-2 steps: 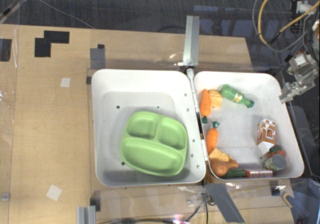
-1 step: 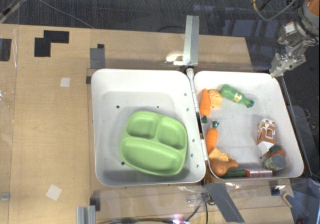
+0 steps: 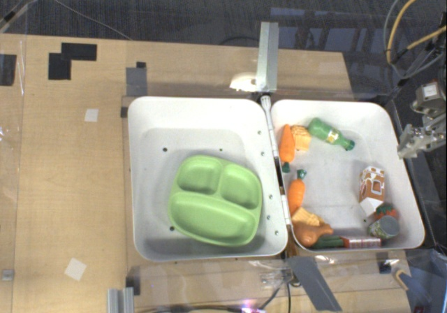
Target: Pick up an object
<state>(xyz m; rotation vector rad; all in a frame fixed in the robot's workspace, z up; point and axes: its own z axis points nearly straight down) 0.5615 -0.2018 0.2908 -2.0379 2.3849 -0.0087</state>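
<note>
Carrots (image 3: 287, 142), green bottle (image 3: 331, 134) and other toys lie in right bin (image 3: 391, 123), left of the gripper (image 3: 421, 138) at that bin's edge. Jaw state: cannot tell. Left bin (image 3: 147, 123), farther left, holds green divided plate (image 3: 216, 199).

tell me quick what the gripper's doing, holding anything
Gripper: at the right bin's outer edge, nothing seen in it; open or shut cannot be told.

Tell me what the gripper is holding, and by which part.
Nothing. The gripper hangs at the right bin's outer edge, with no item between its fingers; the toys lie in the bin.
</note>
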